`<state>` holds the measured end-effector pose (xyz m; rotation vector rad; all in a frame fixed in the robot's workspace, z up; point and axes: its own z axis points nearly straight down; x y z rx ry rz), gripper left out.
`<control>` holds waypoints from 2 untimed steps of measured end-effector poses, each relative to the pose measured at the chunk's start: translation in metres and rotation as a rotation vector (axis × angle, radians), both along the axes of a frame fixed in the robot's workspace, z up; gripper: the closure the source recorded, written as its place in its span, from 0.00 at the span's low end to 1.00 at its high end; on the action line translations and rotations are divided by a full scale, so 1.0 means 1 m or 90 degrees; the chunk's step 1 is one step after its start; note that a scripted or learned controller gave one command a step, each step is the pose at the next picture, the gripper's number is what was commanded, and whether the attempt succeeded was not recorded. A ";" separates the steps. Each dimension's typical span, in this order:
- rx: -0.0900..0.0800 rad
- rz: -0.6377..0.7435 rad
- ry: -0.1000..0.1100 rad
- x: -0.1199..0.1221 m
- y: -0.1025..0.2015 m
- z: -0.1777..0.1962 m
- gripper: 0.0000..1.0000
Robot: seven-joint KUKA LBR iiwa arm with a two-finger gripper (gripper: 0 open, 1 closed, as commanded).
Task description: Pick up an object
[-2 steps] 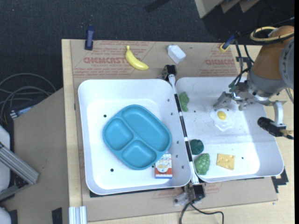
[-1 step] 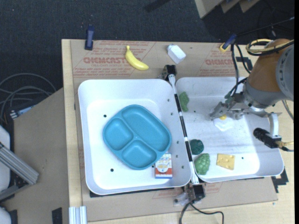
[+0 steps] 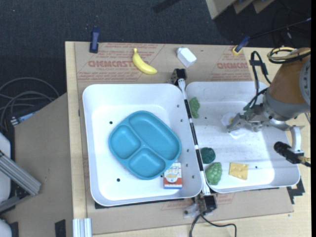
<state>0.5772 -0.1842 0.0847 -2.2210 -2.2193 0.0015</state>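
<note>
Jaws (image 3: 236,124) low in right bin (image 3: 276,181), state unclear; bare floor beneath, cheese wedge (image 3: 238,171) well apart, likely empty grab.

Left bin (image 3: 94,132) holds a divided plate (image 3: 143,144), a small carton (image 3: 173,176) touching its near edge; banana (image 3: 143,63) lies behind.

Blue tray (image 3: 143,143): smooth glossy plastic. White bins (image 3: 98,132): smooth plastic, slight sheen. Table (image 3: 118,63): matt cardboard-like sheet w/ red print. Banana (image 3: 142,63): shiny plastic look. Carton (image 3: 173,176): printed paper.
</note>
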 end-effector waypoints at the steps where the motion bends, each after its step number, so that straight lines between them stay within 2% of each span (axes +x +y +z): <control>1: 0.000 0.002 -0.003 0.067 0.061 0.030 0.00; 2: -0.001 0.000 0.000 0.015 -0.004 0.000 0.00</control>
